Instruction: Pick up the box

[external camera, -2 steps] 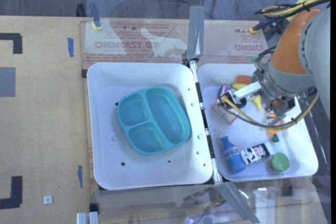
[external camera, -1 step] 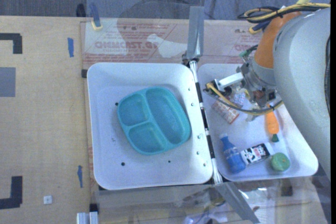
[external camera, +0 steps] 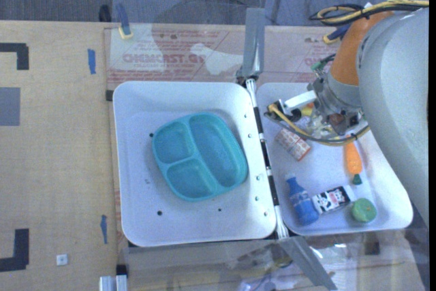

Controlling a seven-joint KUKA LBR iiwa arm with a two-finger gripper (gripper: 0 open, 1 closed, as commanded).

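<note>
In the left bin [external camera: 129, 112] a teal divided plate [external camera: 199, 155] lies flat — apart from the pick. In the right bin [external camera: 395, 204], the small patterned box [external camera: 292, 144] lies tilted near the dividing wall, just below the gripper [external camera: 320, 120], which hangs low over the bin's upper part — likely lining up; its opening cannot be told. Nearer the front lie a blue bottle [external camera: 300, 200], black-and-white carton [external camera: 332, 200], carrot [external camera: 352, 159] and green lid [external camera: 363, 210].

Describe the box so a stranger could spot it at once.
Look in the right bin, just below the gripper, near that bin's left wall. The box is a small reddish-patterned carton lying tilted, unlike the blue bottle and orange carrot.
</note>
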